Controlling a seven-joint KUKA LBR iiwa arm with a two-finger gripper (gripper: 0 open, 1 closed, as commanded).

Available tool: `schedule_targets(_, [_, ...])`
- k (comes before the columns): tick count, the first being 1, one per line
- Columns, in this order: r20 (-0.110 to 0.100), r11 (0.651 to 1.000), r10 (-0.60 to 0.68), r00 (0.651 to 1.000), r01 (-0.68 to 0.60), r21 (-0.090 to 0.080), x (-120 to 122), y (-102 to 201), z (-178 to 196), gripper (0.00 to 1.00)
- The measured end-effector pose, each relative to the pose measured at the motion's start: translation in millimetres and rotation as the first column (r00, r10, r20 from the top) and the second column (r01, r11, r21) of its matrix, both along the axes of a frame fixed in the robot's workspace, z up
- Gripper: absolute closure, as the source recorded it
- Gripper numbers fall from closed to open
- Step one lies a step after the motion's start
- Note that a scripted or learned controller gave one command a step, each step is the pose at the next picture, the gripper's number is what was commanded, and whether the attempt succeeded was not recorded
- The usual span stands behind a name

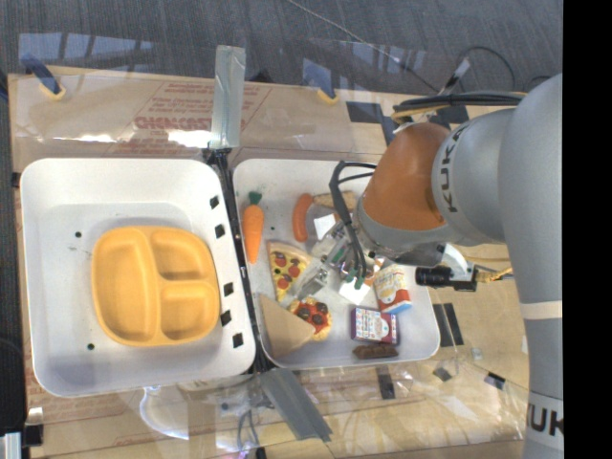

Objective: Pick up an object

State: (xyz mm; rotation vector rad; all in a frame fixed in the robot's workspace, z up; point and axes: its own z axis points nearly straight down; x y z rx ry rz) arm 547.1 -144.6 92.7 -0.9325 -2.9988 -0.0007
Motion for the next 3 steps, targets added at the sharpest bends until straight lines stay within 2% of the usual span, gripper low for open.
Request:
schedule_targets(1, [0.001,0.967,-0.254,0.967,0.254,-0.001,59,17,0,0.00])
schedule_targets(2, [0.001,0.886,-0.463,0.886,0.463,-0.001,74,34,0,0.00])
schedule_targets(3, [0.003,0.876,-0.482,0.876,0.482,-0.001,61,-45,1,0.00])
